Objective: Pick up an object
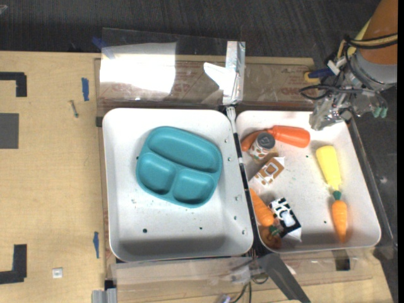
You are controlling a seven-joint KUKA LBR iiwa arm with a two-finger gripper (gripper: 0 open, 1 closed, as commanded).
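Observation:
The right bin (pixel 303 185) holds several toys. An orange bottle-shaped piece (pixel 289 135) lies at the back. A yellow corn-like piece (pixel 328 164) and a small carrot (pixel 339 216) lie along the right side. Another carrot (pixel 262 211) and a black-and-white toy (pixel 286 217) sit at the front left. A brown-and-white waffle piece (pixel 269 170) and a grey-capped item (pixel 263 143) lie near the left wall. My gripper (pixel 323 115) hangs over the bin's back right corner, just right of the orange piece, with nothing seen in it.
The left bin (pixel 126 219) holds a teal divided plate (pixel 178 166). A clear plastic sheet (pixel 170 74) and a metal divider (pixel 233 71) stand behind the bins. Cables (pixel 328 74) trail off the wrist at the upper right.

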